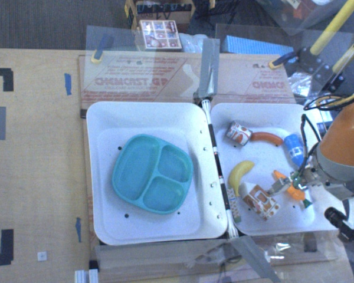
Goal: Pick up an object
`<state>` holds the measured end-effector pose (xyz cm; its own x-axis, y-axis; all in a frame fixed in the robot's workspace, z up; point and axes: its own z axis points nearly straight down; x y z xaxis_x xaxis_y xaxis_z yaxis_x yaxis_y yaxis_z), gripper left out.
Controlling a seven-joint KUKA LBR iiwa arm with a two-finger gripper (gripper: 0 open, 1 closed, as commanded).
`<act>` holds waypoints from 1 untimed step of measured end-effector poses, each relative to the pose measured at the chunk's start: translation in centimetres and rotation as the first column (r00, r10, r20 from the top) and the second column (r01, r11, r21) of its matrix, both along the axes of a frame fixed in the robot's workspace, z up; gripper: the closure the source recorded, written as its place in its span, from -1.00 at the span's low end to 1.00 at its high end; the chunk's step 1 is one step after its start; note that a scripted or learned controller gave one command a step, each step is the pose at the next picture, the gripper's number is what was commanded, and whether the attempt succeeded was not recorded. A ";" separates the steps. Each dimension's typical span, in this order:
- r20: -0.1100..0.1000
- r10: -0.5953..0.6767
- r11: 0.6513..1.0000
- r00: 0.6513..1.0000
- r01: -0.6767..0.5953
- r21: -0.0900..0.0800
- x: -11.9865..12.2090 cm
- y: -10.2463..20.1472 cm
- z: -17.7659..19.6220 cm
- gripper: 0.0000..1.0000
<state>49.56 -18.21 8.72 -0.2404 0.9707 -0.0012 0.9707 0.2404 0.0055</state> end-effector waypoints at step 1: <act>0.006 -0.006 1.000 1.000 0.006 -0.003 0.1 -0.3 1.1 1.00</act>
<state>49.65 -18.50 9.84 -0.2344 0.9721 -0.0054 0.9721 0.2344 0.0108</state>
